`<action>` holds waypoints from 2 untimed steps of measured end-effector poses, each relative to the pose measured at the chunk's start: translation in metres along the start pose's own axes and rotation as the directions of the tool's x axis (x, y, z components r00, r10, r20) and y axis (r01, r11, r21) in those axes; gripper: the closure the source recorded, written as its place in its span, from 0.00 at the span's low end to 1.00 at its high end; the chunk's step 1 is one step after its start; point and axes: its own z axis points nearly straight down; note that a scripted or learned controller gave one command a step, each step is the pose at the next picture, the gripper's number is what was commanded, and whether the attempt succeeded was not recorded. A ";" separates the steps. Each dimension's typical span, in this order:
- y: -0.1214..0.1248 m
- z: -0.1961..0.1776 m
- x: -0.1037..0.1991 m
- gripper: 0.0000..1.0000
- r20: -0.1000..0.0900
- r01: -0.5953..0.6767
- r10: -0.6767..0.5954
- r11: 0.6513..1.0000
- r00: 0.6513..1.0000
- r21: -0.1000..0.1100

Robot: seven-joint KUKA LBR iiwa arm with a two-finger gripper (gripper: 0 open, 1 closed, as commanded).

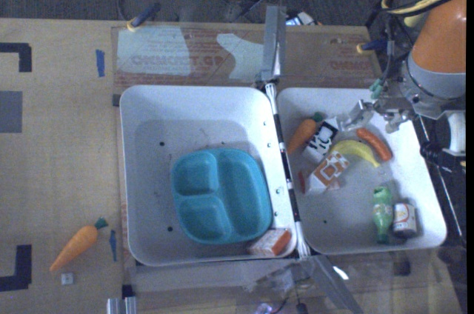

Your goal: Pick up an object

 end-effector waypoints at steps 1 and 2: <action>-0.002 0.098 0.024 0.00 0.001 0.046 -0.046 0.999 0.999 -0.014; -0.027 0.124 0.036 0.00 0.004 0.105 -0.105 0.994 0.995 -0.026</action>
